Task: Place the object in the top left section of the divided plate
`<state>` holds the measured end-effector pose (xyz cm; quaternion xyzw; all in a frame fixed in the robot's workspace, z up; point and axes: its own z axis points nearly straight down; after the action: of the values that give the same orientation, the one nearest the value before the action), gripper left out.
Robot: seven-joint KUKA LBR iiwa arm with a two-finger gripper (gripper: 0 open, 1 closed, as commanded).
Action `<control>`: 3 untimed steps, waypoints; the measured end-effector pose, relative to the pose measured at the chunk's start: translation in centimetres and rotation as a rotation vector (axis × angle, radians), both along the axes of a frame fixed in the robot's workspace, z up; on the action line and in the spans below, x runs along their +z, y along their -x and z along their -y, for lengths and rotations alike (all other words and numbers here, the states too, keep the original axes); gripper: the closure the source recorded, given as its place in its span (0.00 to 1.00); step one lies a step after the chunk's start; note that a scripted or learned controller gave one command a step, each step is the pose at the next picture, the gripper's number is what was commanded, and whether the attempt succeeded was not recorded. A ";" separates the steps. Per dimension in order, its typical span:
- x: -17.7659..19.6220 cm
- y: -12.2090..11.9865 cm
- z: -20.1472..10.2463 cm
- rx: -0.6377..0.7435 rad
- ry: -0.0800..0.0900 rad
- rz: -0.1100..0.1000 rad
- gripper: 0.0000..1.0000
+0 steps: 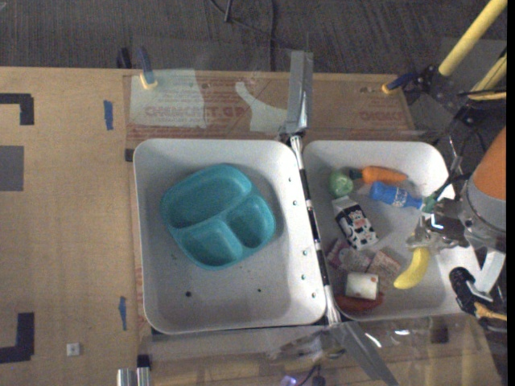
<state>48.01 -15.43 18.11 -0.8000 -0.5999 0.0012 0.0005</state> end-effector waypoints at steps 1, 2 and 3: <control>9.0 0.0 -7.1 0.028 0.000 0.002 1.00; 8.2 0.1 -13.2 0.115 -0.001 -0.001 1.00; 9.4 -0.2 -18.3 0.107 0.000 0.003 1.00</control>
<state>48.18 2.85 27.52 -0.7669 -0.6417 0.0003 -0.0004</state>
